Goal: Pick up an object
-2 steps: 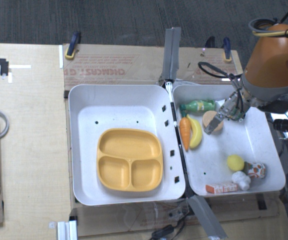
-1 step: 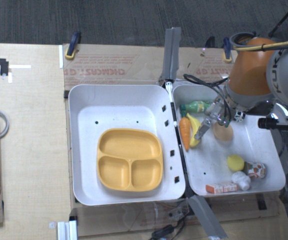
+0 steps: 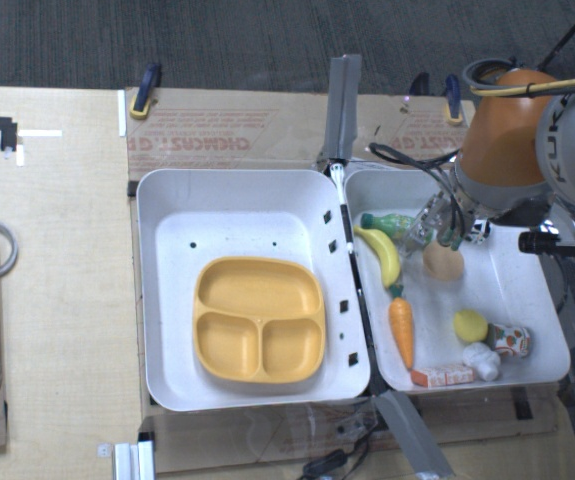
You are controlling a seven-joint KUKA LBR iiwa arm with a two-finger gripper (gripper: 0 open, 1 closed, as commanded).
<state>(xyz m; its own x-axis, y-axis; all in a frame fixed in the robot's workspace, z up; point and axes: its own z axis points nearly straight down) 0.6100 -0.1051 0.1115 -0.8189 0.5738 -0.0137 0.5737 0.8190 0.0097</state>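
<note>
Behind the two bins, on the brown cardboard (image 3: 237, 128), red print runs upside down; it is too faint for me to read with any certainty. A small can (image 3: 510, 341) near the front right corner of my right bin (image 3: 557, 353) has a red and white label, but its words are too small to make out, and so is whatever is on the flat red-and-white box (image 3: 442, 376) at the front wall. My gripper (image 3: 445, 230) hangs low at the back of the right bin, just above a tan, rounded object (image 3: 444, 263), close to it or touching its top; I cannot tell how my grip is set, nor whether anything is caught in it. Just left of my gripper lies a green bottle (image 3: 389, 224), with a banana (image 3: 381, 254) curving below it and a carrot (image 3: 401, 331) pointing toward the front. A lemon (image 3: 470, 325) sits beside the can, and a white crumpled lump (image 3: 484, 361) lies right of the box. In the left bin (image 3: 167, 298) rests a yellow divided plate (image 3: 260, 319).
</note>
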